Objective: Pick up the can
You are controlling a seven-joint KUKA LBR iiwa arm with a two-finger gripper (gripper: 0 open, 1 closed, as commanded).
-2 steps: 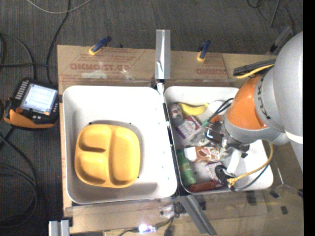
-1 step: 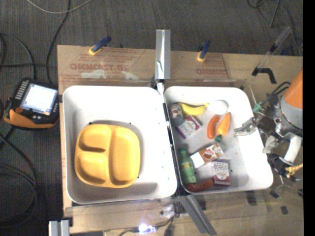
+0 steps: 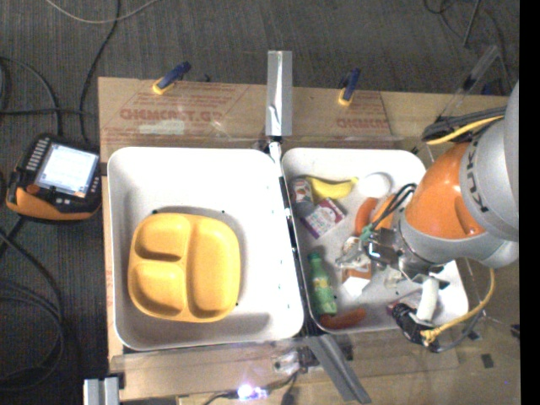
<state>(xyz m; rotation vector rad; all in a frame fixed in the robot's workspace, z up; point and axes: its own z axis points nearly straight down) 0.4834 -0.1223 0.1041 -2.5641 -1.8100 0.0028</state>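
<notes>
The robot arm (image 3: pixel 460 201) reaches into the right bin (image 3: pixel 439 298). Its claw (image 3: pixel 359 256) hangs low over the middle of that bin, above a pile of toys. I cannot tell what the claw is doing, or which thing is the can. A banana (image 3: pixel 329 187), a green bottle (image 3: pixel 321 283) and a red sausage (image 3: pixel 342 317) lie there. A yellow tray (image 3: pixel 186 266) sits in the left bin (image 3: pixel 126 175).

A robotics lab: a cardboard-topped bench (image 3: pixel 169 112) on grey carpet, loose black cables (image 3: pixel 76 7), and an orange-edged handheld control pendant (image 3: pixel 59 175).
</notes>
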